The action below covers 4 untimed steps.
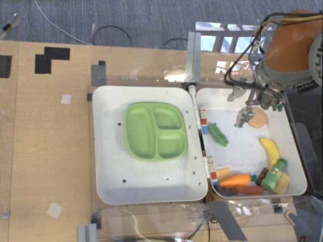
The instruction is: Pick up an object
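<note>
The grey two-finger gripper (pixel 246 116) hangs over the upper part of the right shallow white plastic bin (pixel 298 150), below the arm's orange band; its metal fingers (pixel 243 119) point down and nothing sits between them, though whether they are spread or closed cannot be told from this slanted view. Just beside the fingertips, to their right, lies a flat, pale peach round disc (pixel 258 119), probably a toy food slice; it looks light and stiff but low-lying, so the fingers would have to straddle its edges, and a thin smooth rim may slip. To the left of the gripper, near the bin's inner wall, rests a small green pod-shaped toy vegetable (pixel 218 134), narrow enough to pinch across its middle. Further down lie a curved yellow plastic banana (pixel 270 150), a small green bottle with a yellow label (pixel 273 176) and an orange toy carrot (pixel 235 180), crowded in the bottom corner where a clean grip seems harder. All appear to be hollow, hard, light plastic. In the left white bin (pixel 108 135) sits a light green divided plastic plate (pixel 155 130).
</note>
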Each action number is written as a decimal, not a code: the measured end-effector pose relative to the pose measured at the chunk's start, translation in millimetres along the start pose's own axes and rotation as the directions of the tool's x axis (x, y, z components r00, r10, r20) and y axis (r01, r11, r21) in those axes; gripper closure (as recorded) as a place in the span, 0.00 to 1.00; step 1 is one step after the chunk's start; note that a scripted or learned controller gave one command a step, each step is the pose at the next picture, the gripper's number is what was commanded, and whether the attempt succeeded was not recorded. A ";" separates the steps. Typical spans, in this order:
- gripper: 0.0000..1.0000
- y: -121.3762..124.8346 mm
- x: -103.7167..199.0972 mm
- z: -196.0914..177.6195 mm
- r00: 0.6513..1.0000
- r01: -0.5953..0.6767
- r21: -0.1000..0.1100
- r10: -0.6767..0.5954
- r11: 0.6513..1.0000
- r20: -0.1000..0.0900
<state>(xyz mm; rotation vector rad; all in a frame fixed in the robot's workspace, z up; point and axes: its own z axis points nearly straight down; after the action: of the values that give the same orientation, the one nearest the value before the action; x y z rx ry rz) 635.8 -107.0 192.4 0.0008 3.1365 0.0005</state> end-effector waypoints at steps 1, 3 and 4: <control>0.00 18.7 -1.0 90.5 0.998 -0.058 0.000 0.058 0.998 0.015; 0.00 -35.7 10.3 96.1 0.988 -0.153 -0.001 0.153 0.988 0.022; 0.00 12.0 10.2 97.4 0.979 -0.205 -0.001 0.205 0.979 0.020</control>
<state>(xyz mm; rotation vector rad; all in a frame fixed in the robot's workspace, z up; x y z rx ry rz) 626.1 -95.0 95.0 0.3216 3.1004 -0.0008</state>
